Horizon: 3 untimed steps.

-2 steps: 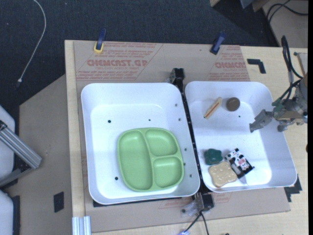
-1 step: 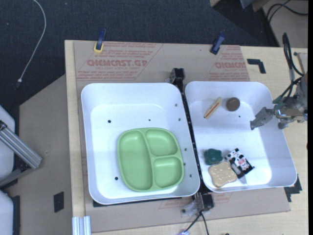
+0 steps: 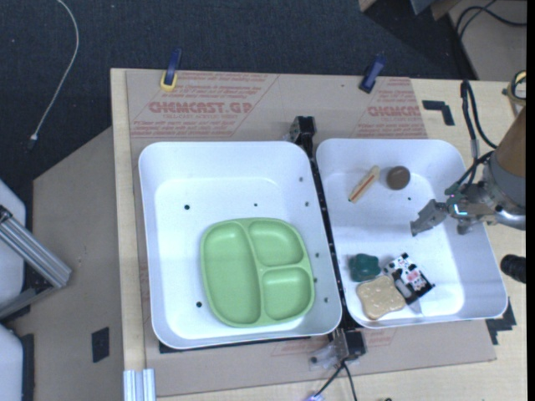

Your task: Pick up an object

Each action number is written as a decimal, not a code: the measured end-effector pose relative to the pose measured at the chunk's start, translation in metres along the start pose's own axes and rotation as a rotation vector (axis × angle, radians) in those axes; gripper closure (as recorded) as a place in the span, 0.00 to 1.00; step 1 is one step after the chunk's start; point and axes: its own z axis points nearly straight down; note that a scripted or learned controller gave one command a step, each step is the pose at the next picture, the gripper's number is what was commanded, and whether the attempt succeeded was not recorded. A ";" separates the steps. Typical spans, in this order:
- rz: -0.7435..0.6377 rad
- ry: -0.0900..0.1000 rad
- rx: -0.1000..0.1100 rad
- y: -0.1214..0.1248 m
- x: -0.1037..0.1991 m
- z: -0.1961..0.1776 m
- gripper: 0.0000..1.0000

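Grey gripper [image 3: 436,215] is hovering at the frame's right with fingers apart and nothing between them, well above the toys crowding the right bin's [image 3: 435,155] lower edge, risking a multi-object snag.

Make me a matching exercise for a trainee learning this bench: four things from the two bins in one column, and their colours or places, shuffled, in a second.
Things:
1. divided plate
2. round brown piece
3. toast-shaped piece
4. dark green piece

Descriptions:
A. tan, at the right bin's near edge
B. pale green, in the left bin
C. just above the toast-shaped piece
D. far part of the right bin, beside a tan stick

Pairs: 1-B, 2-D, 3-A, 4-C
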 end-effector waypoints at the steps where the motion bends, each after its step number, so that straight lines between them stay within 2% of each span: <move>1: 0.001 0.000 0.000 -0.004 -0.009 0.049 0.00; 2: 0.002 0.000 -0.003 -0.004 -0.008 0.102 0.00; 3: 0.001 -0.004 -0.009 -0.003 -0.009 0.089 1.00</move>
